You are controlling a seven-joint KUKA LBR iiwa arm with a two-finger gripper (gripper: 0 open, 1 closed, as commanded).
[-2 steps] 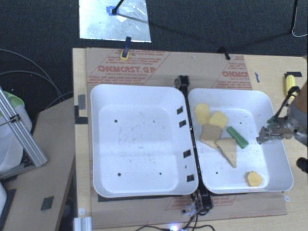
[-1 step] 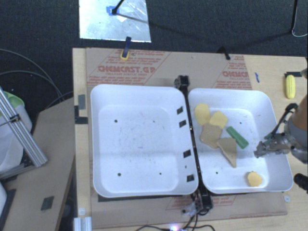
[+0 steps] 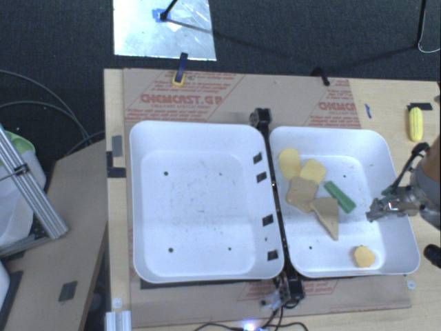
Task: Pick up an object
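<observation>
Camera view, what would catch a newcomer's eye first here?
A cluster of small pieces in the right bin: yellow pieces, tan wedges and a green block, with one yellow lump apart near the front corner. The hand sits at that bin's right edge.

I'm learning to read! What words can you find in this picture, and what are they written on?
"CHEMCAST GP", red letters on the brown board under the bins, top left.
"CHEMCAST" again on the same board, top right, slanted; the letters after it are too blurred to read.
More red print shows along the board's front edge, too small and cut off to read.
</observation>
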